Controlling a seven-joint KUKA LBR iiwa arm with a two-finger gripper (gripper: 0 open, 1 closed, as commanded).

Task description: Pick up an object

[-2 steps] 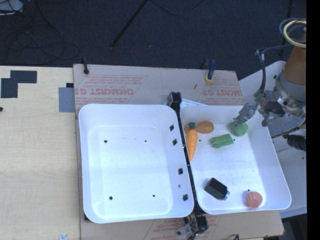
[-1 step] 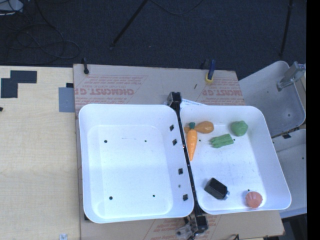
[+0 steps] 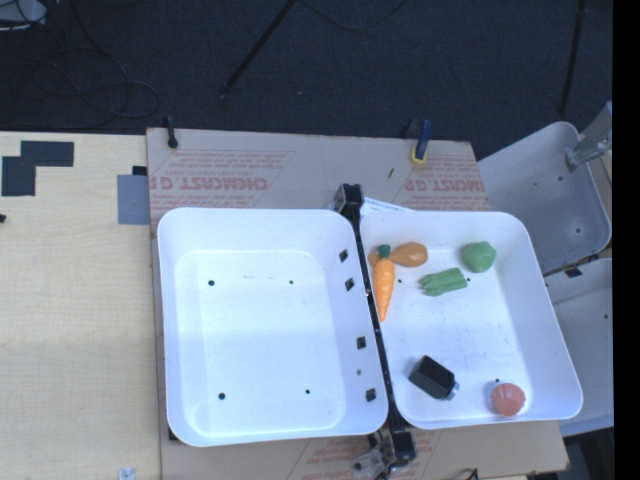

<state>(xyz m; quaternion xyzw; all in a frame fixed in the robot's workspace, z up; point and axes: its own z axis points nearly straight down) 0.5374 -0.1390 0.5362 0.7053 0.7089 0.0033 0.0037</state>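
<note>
The right bin [image 3: 545, 298] holds several small objects. An orange carrot with a green top [image 3: 383, 286] lies along its left wall. Touching the carrot's top end is an orange rounded piece [image 3: 409, 255]. A green rounded piece [image 3: 479, 256] sits near the far right corner, and a long green piece [image 3: 443, 282] lies just left of and below it. A black block [image 3: 433, 378] rests near the front, with a reddish ball [image 3: 507, 399] at the front right corner.
The left bin [image 3: 180, 268] stands beside the right one, joined by a black clipped divider [image 3: 365, 298]. Both rest on a cardboard sheet [image 3: 250, 173] on the wooden bench. A grey metal plate [image 3: 555, 183] lies at the right.
</note>
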